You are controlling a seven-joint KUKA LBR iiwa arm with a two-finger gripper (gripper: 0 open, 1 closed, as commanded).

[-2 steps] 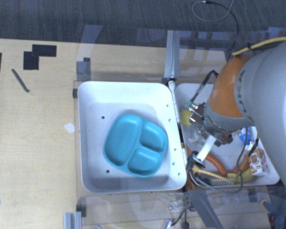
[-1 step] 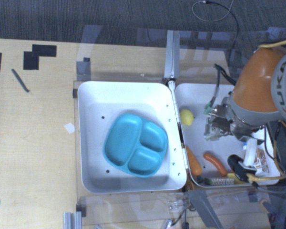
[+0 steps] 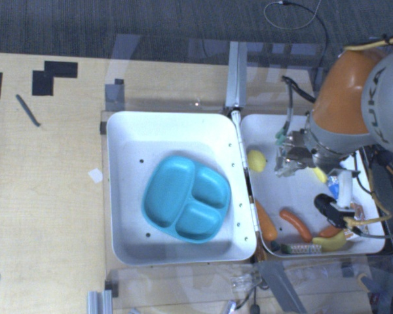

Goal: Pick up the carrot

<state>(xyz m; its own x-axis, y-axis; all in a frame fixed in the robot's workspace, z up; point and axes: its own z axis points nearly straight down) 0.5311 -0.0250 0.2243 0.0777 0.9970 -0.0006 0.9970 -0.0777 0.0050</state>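
Carrot [image 3: 266, 221] by right bin's [image 3: 270, 125] left wall (near corner), fingers [image 3: 289, 164] above

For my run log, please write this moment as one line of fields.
task: pick up carrot | gripper: above right bin, near lemon | carrot: at bin's left wall, untouched | left bin: blue tray

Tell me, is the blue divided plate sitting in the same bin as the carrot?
No, the blue divided plate lies in the left bin, while the carrot lies in the right bin, against its left wall.
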